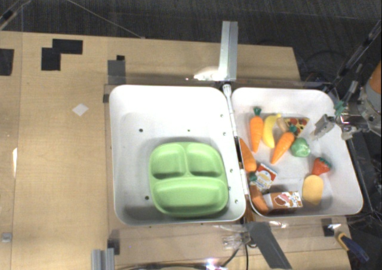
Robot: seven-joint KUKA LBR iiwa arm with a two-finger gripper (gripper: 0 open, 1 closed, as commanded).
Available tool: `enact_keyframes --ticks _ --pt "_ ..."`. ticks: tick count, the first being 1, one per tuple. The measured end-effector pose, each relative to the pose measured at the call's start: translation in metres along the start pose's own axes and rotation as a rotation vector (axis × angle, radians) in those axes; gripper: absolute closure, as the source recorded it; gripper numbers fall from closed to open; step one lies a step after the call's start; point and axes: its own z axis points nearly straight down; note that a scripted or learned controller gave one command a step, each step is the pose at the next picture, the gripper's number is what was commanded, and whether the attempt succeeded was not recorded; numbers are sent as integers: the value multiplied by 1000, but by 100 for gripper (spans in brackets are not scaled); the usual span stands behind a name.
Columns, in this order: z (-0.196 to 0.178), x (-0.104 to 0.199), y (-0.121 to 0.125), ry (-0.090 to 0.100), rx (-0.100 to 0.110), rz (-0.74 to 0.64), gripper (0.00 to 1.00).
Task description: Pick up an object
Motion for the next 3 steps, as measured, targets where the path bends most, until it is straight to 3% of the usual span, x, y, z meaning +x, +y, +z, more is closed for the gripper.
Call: enact_keyframes --ticks 1,2,3 --pt "0 0 0 0 0 0 0" --pt "103 16 31 0 -2 -51 0" --pt "121 7 -12 -4 -14 -180 0"
